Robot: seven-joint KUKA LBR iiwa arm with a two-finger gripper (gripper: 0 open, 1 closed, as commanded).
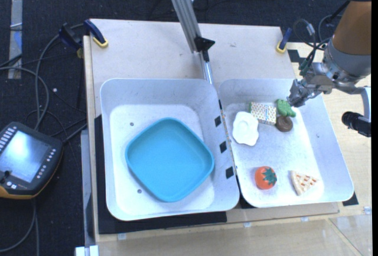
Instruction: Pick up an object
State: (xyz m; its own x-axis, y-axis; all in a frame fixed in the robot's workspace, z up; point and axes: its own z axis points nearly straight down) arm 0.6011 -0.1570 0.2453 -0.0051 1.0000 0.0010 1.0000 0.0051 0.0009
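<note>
Holding five items, the right bin [331, 148] sits beside the left bin [112, 101] containing one blue tray [169, 158]; jaws state: cannot tell.

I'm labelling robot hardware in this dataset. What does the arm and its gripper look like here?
The arm is a thick rounded body with a broad orange band above a grey wrist section. A pale yellowish cable loops over its top, and dark cables run alongside. The gripper is a small metallic grey assembly with dark parts at its tip.

- blue plate [169, 158]
- white bins [118, 95]
- red tomato [266, 177], green top
- white fried egg [245, 129]
- tan pizza slice [303, 182], red dots
- green-topped brown toy [285, 116]
- speckled pale block [263, 112]
</note>
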